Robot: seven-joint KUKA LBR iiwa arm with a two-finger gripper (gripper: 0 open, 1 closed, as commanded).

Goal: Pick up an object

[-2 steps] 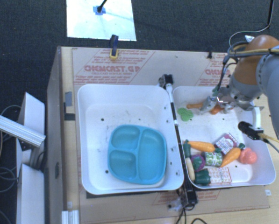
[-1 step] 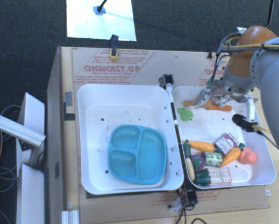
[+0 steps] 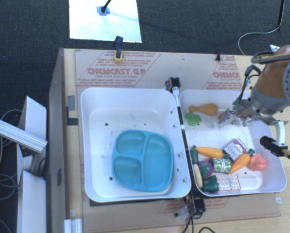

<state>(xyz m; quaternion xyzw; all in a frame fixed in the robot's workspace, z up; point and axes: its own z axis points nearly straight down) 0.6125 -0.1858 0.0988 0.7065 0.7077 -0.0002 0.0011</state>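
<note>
Grey two-finger gripper [image 3: 230,118], finger state indiscernible, low over right bin [image 3: 276,184] upper area beside toy drumstick [image 3: 204,109] and green piece [image 3: 193,119]; risk: glancing off the drumstick's rounded body or missing the crowded carrot [image 3: 210,152] pile entirely.

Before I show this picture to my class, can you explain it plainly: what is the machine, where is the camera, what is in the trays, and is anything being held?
The camera is fixed above a bench, looking down at a slant. The grey robot arm with an orange band reaches in from the right; its end effector hangs over the right shallow white bin, and I cannot make out anything held in it. That bin holds toy food: a tan plastic drumstick, a small green plastic piece, two orange plastic carrots, a pink round toy and small printed packets. The left shallow white bin holds a blue plastic divided plate.
</note>
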